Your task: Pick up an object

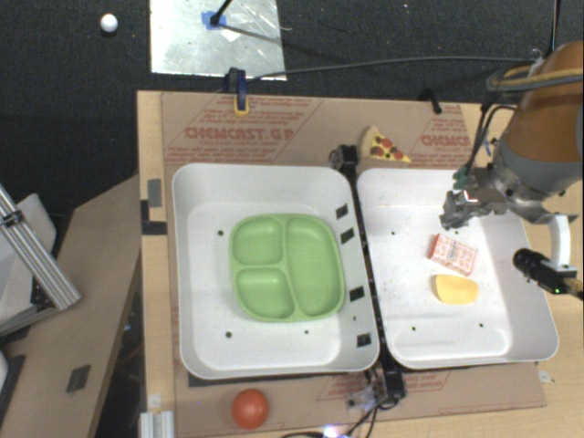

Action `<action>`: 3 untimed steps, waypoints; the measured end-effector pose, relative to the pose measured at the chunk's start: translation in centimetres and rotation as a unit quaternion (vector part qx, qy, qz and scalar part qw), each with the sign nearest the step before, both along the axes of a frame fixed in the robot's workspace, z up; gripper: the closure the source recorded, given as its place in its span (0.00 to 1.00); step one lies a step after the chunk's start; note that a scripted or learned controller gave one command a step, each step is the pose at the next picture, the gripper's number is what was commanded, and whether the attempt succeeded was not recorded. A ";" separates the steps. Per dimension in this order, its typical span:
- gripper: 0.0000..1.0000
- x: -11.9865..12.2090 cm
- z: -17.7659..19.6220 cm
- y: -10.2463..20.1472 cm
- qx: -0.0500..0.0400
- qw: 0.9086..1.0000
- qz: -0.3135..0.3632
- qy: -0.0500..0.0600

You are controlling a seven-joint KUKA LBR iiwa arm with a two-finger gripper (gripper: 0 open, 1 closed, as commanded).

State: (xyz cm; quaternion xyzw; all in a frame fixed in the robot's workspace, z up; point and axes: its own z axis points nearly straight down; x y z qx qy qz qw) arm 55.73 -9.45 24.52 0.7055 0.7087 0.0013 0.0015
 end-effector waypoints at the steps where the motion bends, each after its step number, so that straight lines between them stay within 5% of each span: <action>1: 1.00 0.7 -1.5 5.1 0.001 1.000 0.002 0.001; 3: 1.00 2.5 -1.8 14.9 0.000 1.000 0.001 0.001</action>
